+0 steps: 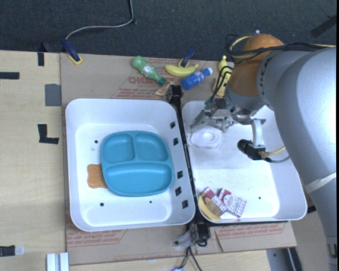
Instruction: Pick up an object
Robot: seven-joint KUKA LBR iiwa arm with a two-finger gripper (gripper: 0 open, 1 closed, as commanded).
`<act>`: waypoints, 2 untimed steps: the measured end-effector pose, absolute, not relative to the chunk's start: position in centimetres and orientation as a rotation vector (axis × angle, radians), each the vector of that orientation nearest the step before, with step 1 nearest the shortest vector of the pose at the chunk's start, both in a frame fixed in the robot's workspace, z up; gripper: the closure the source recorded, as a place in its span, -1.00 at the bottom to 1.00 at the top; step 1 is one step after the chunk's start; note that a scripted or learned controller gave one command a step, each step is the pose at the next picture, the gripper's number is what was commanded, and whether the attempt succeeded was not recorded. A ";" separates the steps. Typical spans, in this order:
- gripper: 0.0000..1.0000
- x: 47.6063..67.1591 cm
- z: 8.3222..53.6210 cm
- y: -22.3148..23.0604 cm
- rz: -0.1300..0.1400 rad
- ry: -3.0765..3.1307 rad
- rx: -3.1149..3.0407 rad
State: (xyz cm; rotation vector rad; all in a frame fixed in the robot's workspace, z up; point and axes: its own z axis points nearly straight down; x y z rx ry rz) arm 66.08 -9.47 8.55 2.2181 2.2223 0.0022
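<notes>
The arm's grey bulk hides much of the right bin [282, 205], and the gripper [214, 119], low over that bin's far left part, is too cluttered to tell its state. Just below it lies a small clear, whitish cup-like object [206, 138], its outline faint against the white floor and its exact shape hard to make out.

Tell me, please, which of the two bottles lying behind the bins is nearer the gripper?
The blue bottle, lying right of the banana, is nearer the gripper; the green bottle lies left of the banana, farther away.
</notes>
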 end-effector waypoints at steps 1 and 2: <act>-1.00 66.9 8.6 -10.7 0.003 2.223 2.218; -1.00 66.9 8.6 -13.9 0.002 2.221 2.217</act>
